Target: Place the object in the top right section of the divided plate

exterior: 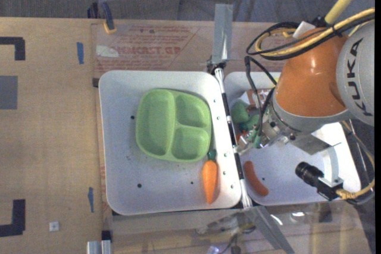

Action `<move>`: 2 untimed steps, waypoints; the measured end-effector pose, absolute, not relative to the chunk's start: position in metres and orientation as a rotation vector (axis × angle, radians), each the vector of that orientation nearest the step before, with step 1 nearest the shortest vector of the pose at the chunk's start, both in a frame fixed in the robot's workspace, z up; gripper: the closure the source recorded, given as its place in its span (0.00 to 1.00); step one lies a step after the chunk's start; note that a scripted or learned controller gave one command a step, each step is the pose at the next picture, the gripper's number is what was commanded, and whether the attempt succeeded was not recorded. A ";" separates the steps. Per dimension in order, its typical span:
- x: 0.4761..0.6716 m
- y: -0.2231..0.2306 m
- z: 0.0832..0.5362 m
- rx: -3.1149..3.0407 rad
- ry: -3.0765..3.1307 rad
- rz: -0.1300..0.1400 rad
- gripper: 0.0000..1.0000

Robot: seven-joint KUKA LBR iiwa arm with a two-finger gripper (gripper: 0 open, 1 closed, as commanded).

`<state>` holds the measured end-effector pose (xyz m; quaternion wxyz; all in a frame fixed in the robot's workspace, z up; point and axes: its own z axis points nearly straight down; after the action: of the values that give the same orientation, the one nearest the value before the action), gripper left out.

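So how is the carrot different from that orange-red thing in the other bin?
The carrot lies in the left bin, just below the green plate; the orange-red thing lies in the right bin. The carrot has a green top and tapers to a point; the other looks like a rounded sausage shape. The carrot is brighter orange, the other redder. Both lie loose near the divider.

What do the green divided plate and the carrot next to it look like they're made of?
Divided plate: looks like moulded plastic, matte light green, with smooth rounded dividers and soft highlights. Carrot: probably a plastic or rubber toy, uniform orange with a slight sheen and a small green top; too small to tell which.
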<state>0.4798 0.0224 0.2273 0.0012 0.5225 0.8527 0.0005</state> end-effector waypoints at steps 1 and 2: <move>0.480 -0.041 0.310 1.692 2.644 0.000 1.00; 0.518 -0.056 0.353 1.310 2.847 0.002 1.00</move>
<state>0.5177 -0.0563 0.3528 0.0038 0.4181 0.9084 0.0007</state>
